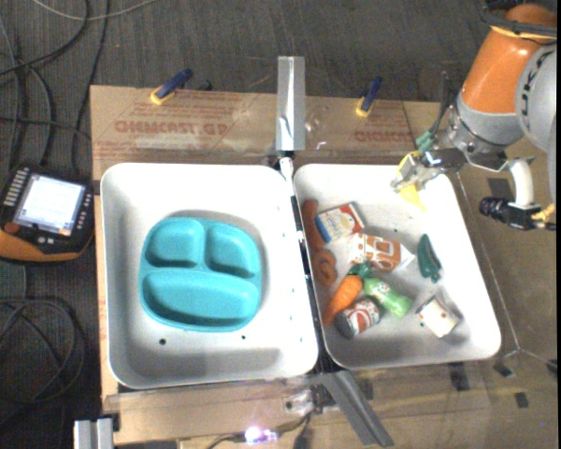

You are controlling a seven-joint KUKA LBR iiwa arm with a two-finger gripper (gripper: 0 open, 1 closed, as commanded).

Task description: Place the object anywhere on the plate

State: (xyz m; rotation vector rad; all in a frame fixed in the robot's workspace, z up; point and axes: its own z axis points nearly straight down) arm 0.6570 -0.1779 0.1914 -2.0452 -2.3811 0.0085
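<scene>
Camera view from above the bench: is there any writing you can read?

– Red print on the cardboard sheet (168, 126) behind the bins reads roughly "CHEMCAST". It lies well off to the view's left of the gripper (413, 171). The red and white carton (339, 221) and the orange and white carton (379, 251) have printed faces, but the print is too small to read.

Where is the object?

– A small yellow piece (412, 193) sits right at the gripper's tip, over the far part of the right bin (477, 340). I take that to be it.

Does the gripper have hold of it?

– I cannot tell. The piece touches or overlaps the tip, but the view does not show how far the gripper is open, or whether it clamps anything.

Which way does the piece point?

– It is too small to be sure. It looks slightly longer than wide, and that length runs from the gripper down the view.

And the plate?

– The teal plate (204, 272) has three compartments and lies flat in the left bin (122, 279). It is well apart from the gripper, to the view's left and nearer the camera.

What lies closer to the gripper?

– The two cartons come first, below it in the view. Past them are a dark green thing (428, 258), a carrot (344, 293), a can (360, 318) and a white cube (437, 318). All of these are in the right bin.
</scene>
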